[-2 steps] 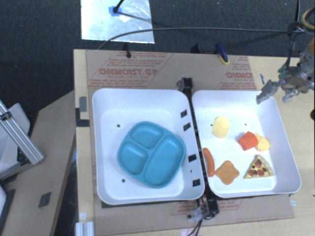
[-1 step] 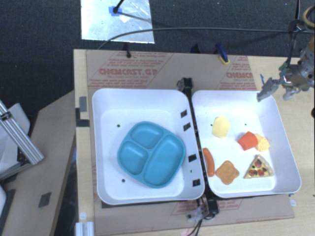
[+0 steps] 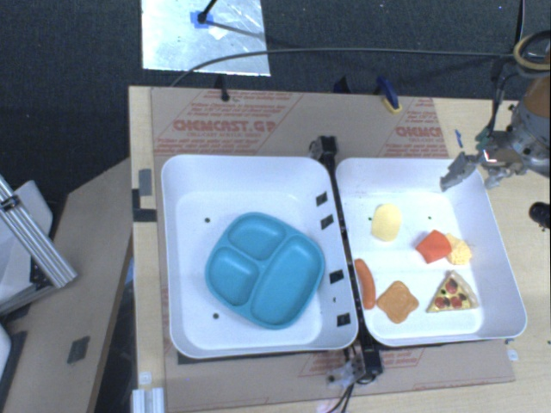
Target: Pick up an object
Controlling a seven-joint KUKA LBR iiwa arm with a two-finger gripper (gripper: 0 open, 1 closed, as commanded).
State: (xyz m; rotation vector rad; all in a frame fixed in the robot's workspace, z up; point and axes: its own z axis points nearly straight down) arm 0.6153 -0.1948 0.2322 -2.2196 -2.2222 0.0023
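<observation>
While the end effector (image 3: 469, 169) hovers over the right bin's (image 3: 508, 256) far right corner, its grip state cannot be told. Toy foods lie below, ungrasped; the yellow lemon (image 3: 386, 221) sits nearest, a likely target.

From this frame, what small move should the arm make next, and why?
Probably swing the claw inward and down toward the yellow piece. The claw sits at the right bin's far right corner with nothing in it, and that piece lies apart from the other food, so it looks easiest to approach.

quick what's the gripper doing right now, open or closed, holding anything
Gripper: over the right bin's far right corner; open or closed cannot be told; nothing seen in it.
</observation>
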